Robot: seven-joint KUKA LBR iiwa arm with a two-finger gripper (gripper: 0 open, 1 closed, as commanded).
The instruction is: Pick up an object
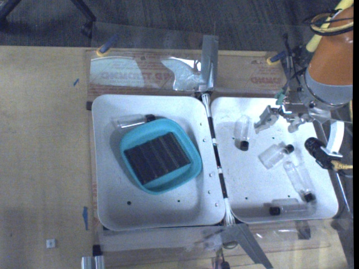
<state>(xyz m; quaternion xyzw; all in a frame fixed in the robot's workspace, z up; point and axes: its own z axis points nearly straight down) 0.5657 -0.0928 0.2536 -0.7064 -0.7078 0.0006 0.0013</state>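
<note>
The bench (39,150) spreads wide, tan and flat, with most of its bare surface far to the left of the pincer (279,118). On it sit two shallow white bins side by side: the left bin (106,167) lies well to the pincer's left, and the right bin (247,198) lies directly beneath it. The arm (331,60), grey with an orange band, stands up and to the right of the pincer. A teal tray (161,156) with a dark ribbed inside rests in the left bin, left of and lower than the pincer. The pincer hangs over the upper part of the right bin with its two fingers spread apart and nothing between them. Clear vials with black caps lie around it: one vial (242,132) just left and below, a squat vial (274,153) right below, a long vial (298,178) lower to the right, and another vial (287,208) along the bin's near edge.
</note>
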